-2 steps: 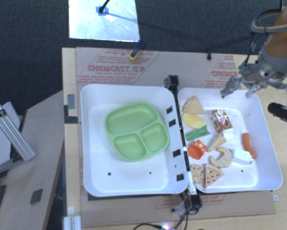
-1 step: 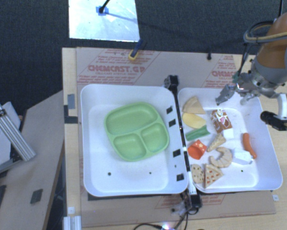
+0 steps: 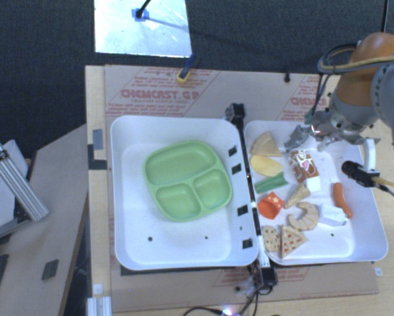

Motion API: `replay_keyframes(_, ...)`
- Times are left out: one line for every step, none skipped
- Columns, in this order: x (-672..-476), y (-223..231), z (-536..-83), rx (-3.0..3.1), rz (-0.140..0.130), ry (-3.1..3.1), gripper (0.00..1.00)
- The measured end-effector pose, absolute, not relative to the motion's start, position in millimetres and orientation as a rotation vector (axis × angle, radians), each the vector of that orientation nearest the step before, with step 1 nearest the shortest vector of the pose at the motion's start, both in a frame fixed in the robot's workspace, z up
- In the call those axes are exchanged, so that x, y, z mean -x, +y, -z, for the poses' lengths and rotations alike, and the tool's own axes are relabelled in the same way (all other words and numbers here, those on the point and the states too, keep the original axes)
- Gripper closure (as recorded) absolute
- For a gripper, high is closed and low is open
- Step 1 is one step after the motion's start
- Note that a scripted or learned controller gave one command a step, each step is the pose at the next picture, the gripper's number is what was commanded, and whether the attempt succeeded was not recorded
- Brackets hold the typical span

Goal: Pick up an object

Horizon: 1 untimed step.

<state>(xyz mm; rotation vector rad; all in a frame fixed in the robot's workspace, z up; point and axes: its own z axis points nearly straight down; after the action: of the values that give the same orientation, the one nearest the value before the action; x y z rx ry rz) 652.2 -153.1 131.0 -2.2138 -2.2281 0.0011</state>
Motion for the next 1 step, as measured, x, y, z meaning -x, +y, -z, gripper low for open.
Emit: replay_keyframes(-652.5,-152.2,-82.5,2.213,-0.001,-2.229,0.0)
